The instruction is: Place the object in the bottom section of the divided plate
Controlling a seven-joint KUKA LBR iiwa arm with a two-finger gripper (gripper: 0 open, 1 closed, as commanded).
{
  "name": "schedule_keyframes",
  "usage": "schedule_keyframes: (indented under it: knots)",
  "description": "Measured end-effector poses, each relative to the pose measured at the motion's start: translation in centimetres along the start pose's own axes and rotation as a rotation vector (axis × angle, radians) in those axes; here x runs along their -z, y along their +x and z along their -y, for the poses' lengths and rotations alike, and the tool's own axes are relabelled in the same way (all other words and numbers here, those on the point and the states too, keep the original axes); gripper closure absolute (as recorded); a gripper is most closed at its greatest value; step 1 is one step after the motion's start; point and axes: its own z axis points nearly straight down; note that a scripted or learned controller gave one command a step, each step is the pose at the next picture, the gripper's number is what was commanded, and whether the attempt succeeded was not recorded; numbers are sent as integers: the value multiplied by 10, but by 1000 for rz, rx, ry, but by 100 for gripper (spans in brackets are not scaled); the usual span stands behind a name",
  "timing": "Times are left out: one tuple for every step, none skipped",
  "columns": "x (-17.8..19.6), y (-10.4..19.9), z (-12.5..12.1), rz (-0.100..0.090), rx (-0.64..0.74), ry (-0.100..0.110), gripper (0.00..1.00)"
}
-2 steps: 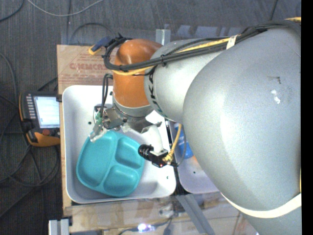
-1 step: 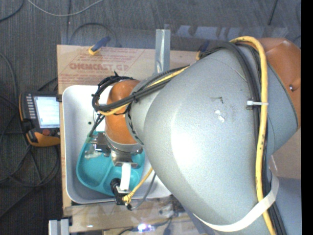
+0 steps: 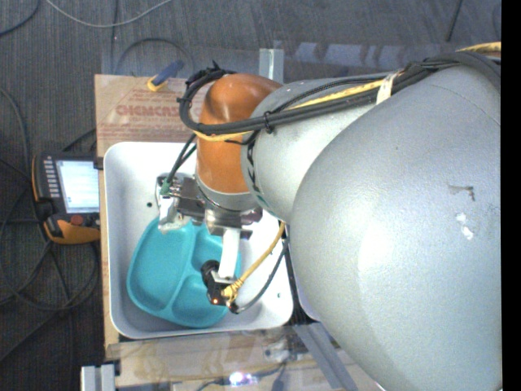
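Directly beneath my end effector (image 3: 200,217) lies a smooth, rounded teal divided plate (image 3: 167,279) in a shallow white bin (image 3: 116,218). I cannot tell its grip state.

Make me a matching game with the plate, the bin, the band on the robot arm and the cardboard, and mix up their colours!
Things:
1. plate
2. bin
3. band on the arm
4. cardboard

Colours:
A. white
B. brown
C. turquoise
D. orange

Pairs: 1-C, 2-A, 3-D, 4-B
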Motion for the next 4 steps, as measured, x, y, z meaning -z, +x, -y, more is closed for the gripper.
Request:
schedule_keyframes:
  knots:
    - [-91, 30, -5, -14, -99, -15, 0]
    - [7, 24, 36, 0, -385, 0, 0]
    - [-105, 28, 28, -10, -653, -1, 0]
    - [-7, 6, 29, 0, -803, 4, 0]
